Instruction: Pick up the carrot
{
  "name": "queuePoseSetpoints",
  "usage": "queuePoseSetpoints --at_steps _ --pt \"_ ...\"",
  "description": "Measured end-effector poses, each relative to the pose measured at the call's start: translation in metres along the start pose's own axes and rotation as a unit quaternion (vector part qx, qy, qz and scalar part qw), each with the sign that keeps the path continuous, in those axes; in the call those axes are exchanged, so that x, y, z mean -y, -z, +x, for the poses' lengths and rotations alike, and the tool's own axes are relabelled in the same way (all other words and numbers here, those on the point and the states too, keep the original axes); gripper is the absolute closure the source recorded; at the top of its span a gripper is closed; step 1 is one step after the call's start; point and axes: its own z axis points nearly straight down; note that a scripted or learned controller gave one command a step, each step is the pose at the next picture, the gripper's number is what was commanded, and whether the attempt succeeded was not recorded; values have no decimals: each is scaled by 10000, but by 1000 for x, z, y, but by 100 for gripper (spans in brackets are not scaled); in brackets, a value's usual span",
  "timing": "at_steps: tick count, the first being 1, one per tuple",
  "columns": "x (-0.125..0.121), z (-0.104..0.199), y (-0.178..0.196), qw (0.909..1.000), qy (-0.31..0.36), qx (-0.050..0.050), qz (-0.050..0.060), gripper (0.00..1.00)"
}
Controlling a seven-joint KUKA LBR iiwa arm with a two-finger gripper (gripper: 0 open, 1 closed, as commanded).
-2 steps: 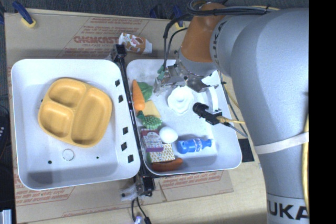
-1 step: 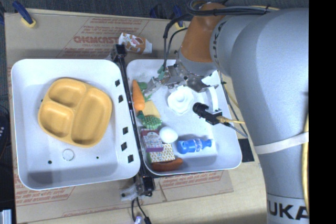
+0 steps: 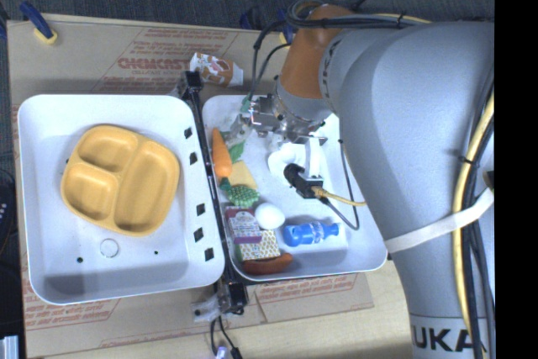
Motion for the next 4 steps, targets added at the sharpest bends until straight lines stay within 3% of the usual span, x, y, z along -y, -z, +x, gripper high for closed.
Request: queuePoseSetpoints --at_steps 1,2,3,4 --pt "58 -8 0 9935 -1140 -7 20 0" --pt "44 81 100 9755 -2199 -6 11 0" --pt "74 92 99 9625 -2714 0 25 0" --pt "86 82 99 9364 -3510 1 31 0"
